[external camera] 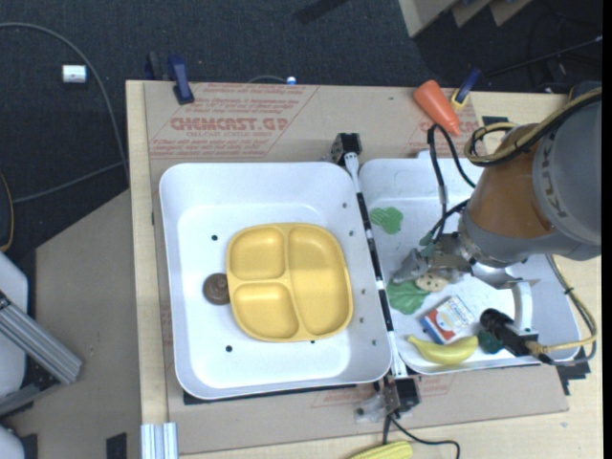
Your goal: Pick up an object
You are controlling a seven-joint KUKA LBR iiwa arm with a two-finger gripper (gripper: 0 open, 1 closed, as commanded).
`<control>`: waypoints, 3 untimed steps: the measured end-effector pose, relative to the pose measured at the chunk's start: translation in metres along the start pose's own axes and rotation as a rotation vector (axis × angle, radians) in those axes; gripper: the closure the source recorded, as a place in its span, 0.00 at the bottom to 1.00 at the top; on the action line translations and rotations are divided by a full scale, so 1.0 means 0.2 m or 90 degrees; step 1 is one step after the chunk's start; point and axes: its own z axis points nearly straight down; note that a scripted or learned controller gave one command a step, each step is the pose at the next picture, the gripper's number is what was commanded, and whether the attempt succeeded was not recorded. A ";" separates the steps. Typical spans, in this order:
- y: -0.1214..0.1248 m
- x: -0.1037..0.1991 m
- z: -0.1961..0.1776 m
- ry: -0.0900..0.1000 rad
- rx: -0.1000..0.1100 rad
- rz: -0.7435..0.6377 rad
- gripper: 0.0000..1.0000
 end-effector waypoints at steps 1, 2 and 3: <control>0.32 -0.40 -0.06 -0.002 -0.001 0.001 0.00; 0.06 -0.03 0.00 0.000 0.001 -0.001 0.00; 0.06 -0.03 -0.05 0.000 0.000 0.000 1.00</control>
